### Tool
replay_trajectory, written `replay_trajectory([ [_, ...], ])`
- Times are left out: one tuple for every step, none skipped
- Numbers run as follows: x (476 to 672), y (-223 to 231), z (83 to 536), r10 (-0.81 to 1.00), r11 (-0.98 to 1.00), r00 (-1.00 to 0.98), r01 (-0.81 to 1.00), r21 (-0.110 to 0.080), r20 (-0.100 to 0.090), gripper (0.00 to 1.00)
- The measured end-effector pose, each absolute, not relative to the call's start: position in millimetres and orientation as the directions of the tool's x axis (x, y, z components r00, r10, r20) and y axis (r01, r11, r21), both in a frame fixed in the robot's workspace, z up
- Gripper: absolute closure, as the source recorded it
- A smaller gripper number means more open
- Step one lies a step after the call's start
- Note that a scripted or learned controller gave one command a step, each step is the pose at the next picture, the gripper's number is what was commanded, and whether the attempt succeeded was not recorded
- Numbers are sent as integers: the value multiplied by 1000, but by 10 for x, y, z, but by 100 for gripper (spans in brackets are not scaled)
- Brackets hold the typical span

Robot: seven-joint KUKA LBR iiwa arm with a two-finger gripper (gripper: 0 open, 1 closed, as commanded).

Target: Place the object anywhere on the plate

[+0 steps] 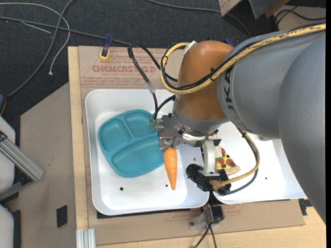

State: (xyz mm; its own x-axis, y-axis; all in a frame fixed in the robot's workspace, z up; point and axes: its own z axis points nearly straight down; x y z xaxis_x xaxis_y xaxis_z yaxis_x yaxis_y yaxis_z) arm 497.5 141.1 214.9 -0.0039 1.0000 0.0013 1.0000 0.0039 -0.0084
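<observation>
The arm point(269, 81) looms nearest the lens, its orange band over the left bin point(95, 138). Below it hangs the carrot point(170, 168) — thick end up, tip pointing to six o'clock. Its top sits right under the gripper point(169, 141), but whether the pincer clasps it I cannot tell. The plate point(129, 143) lies at nine o'clock from the carrot, just beside it — so the coming move, I judge, is a short shift that way.
</observation>
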Motion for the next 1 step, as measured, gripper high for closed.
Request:
replay_trajectory([
  [4994, 1388, 2167, 1000, -1, 1, 1000, -3, 1, 0],
])
